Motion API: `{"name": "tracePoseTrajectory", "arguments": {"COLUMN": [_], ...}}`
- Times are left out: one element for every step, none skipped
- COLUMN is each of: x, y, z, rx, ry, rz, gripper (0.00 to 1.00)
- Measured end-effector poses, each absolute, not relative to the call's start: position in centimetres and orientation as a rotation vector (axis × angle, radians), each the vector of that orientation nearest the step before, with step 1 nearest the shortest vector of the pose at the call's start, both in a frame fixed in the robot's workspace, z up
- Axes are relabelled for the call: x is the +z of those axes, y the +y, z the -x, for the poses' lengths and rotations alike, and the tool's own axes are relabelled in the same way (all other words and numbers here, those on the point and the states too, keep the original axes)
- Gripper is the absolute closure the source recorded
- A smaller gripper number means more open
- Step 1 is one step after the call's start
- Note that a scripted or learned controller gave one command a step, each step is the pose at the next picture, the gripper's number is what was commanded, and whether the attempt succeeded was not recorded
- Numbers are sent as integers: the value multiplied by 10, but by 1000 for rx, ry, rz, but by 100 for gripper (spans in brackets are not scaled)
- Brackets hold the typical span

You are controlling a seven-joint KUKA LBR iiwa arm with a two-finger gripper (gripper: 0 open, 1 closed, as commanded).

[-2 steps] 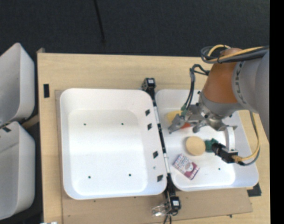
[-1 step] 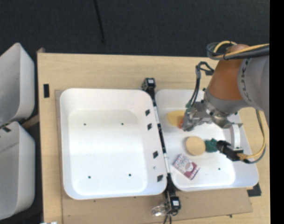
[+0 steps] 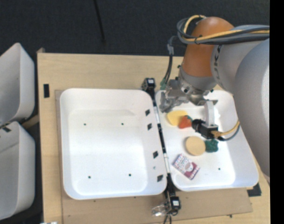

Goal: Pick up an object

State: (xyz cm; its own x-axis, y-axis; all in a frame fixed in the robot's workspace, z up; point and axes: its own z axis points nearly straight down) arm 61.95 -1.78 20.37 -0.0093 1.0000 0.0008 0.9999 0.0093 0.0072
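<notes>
1. Grey metal and an orange band mark the arm (image 3: 211, 55), which reaches in from the right and hangs over the far part of the shallow white plastic right-hand bin (image 3: 242, 171).
2. The two-finger gripper (image 3: 186, 104) sits low over that bin, close to its left wall; whether it is apart or together cannot be told from this slant, and nothing is seen clamped in it.
3. Just below the gripper lies a pale yellow rounded piece (image 3: 175, 117), with a small red-orange lump (image 3: 184, 122) touching its right edge.
4. Further toward the camera from the gripper rests a tan flat round disc (image 3: 195, 146), and a small dark green piece (image 3: 211, 146) lies against the disc's right side.
5. Nearest the camera, well apart from the gripper, a small white and purple printed packet (image 3: 185, 166) lies tilted on the bin floor.
6. A black fitting with a yellow cable (image 3: 208, 129) hangs to the right of the red-orange lump.
7. To the gripper's left, past the divider, sits the shallow white plastic left-hand bin (image 3: 67, 125).
</notes>
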Motion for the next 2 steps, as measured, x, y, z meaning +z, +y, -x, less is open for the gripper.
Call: {"name": "tracePoseTrajectory", "arguments": {"x": [250, 291], "y": [10, 69], "z": [-604, -584], "rx": [6, 7], "ry": [2226, 2230], "rz": [-2214, -2212], "gripper": [100, 100]}}
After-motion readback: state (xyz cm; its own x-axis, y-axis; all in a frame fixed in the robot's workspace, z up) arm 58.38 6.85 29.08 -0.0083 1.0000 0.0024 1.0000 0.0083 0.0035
